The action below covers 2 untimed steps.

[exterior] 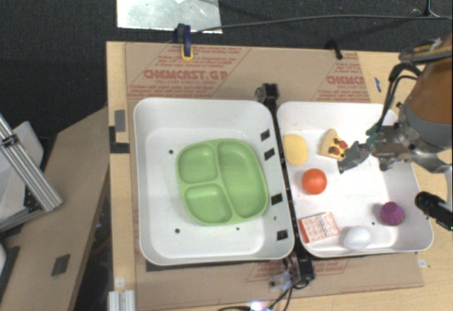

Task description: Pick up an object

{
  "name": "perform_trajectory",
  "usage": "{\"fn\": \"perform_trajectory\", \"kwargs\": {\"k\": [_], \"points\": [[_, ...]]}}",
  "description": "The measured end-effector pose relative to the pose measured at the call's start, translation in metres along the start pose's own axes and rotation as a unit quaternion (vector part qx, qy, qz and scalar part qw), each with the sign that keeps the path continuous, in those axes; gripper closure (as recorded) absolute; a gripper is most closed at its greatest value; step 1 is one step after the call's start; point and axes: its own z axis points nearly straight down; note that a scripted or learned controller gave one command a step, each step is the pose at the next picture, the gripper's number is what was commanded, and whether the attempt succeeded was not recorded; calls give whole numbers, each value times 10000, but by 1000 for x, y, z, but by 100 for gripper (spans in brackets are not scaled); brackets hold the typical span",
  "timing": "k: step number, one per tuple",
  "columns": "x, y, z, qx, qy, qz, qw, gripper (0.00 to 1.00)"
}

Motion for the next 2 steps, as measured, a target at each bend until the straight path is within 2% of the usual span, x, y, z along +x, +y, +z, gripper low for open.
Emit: {"fn": "perform_trajectory", "kwargs": {"k": [1, 2], "points": [[0, 1, -3, -36, -6, -8, 10000, 0], [-1, 0, 60, -2, -1, 3, 10000, 0]]}}
